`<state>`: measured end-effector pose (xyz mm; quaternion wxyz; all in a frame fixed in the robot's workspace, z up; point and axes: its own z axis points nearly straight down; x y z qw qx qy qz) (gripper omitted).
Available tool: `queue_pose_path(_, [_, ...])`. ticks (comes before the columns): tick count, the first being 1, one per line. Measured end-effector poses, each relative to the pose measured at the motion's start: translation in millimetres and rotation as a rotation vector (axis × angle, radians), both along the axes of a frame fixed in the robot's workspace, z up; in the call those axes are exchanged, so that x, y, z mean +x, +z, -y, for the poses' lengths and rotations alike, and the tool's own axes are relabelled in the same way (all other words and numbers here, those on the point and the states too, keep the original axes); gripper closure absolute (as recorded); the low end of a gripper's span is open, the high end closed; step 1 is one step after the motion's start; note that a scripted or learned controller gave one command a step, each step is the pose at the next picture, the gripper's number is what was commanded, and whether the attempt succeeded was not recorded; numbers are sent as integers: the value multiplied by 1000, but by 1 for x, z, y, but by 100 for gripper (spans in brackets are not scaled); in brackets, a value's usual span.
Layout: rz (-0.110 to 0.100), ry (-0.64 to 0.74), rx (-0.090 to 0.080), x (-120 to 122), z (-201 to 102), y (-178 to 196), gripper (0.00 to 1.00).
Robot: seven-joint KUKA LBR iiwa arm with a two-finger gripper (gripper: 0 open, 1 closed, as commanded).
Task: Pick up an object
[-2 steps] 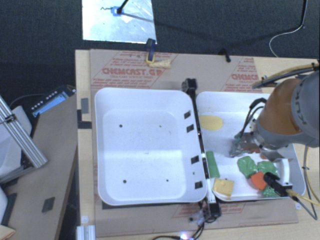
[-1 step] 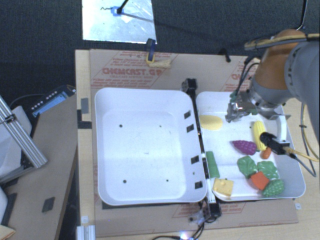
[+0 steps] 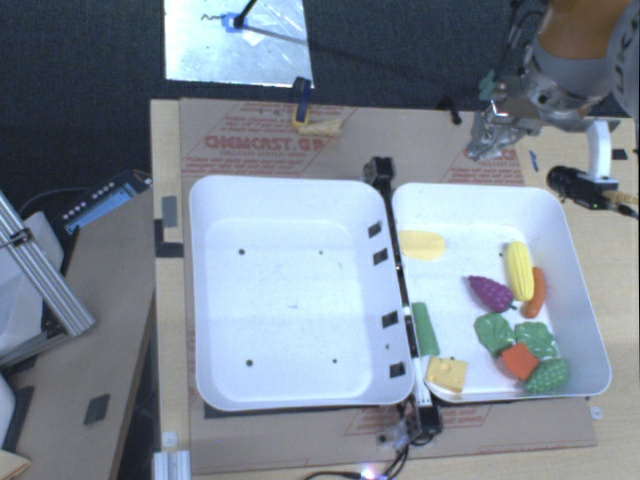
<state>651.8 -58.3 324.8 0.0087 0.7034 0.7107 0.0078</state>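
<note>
hand (image 3: 490,140) hangs above the right bin's (image 3: 575,238) far rim, its state unclear, toys (image 3: 515,318) well below it.

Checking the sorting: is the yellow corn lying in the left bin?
No, the corn lies in the right bin, beside the purple piece.

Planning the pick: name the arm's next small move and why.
Probably bring the gripper forward and down over the right bin, perhaps toward the pale yellow piece. The gripper sits beyond the bin's far rim, and that piece lies apart from the clustered toys.
</note>
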Motion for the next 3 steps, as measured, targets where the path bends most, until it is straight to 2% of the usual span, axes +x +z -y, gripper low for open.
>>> queue_pose_path(1, [-1,-4,-2,-3,9,160,100])
queue_pose_path(2, [-13,-4,1,-40,2,215,100])
queue_pose_path(3, [-23,-3,4,-138,-30,211,100])
